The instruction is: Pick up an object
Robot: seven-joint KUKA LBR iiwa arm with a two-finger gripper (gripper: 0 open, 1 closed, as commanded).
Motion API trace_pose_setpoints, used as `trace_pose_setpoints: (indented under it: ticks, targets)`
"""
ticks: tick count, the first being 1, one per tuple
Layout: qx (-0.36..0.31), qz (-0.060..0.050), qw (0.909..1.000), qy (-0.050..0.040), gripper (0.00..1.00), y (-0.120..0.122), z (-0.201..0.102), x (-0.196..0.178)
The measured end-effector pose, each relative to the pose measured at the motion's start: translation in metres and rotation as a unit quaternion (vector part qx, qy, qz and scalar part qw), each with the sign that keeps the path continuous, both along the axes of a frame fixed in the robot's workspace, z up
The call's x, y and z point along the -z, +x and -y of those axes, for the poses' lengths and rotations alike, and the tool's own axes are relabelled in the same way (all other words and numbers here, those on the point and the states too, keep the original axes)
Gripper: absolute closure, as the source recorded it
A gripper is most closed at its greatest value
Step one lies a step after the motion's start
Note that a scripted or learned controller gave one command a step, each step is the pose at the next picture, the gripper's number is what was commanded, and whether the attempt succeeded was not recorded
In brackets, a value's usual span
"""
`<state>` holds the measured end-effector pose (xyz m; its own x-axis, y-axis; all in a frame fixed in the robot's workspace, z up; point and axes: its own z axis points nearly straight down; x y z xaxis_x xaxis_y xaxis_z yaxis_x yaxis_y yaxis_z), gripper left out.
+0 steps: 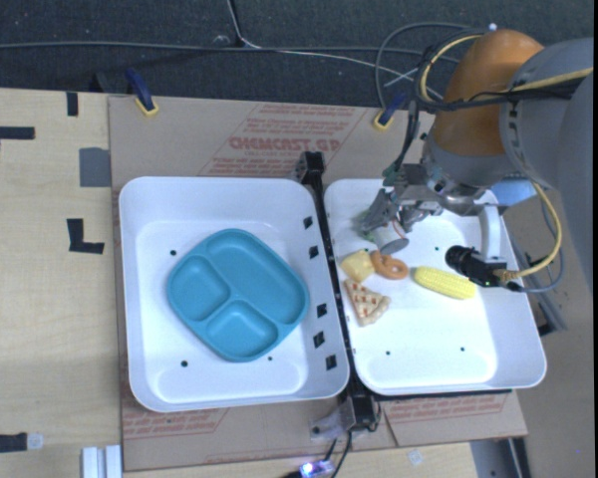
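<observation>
Claw (387, 219) hangs low over the right white plastic bin (508, 366), fingers spread, nothing between them. Just below it, a tight cluster near the bin's left wall: pale yellow chunk (356, 265), orange ring-shaped toy (390, 266), tan waffle-patterned wedge (366, 302). Yellow toy corn cob (445, 283) lies apart to the right.

Risks: pieces touch, so closing fingers may nudge neighbours or catch two. The ring is flat and could slip out. The bin wall may block a finger.

Blue plastic compartment tray (237, 294) sits in the left bin.

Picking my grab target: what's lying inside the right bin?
The right bin holds a corn cob, a waffle piece, an orange ring and a yellow piece. The claw covers the floor behind them.
</observation>
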<state>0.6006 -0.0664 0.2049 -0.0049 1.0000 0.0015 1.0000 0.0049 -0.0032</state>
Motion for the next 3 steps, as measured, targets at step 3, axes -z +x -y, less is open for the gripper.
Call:
trace_pose_setpoints:
  ticks: [3]
  targets:
    - [-0.001,0.000,1.0000,0.0001,1.00,-0.032,-0.155,-0.005]
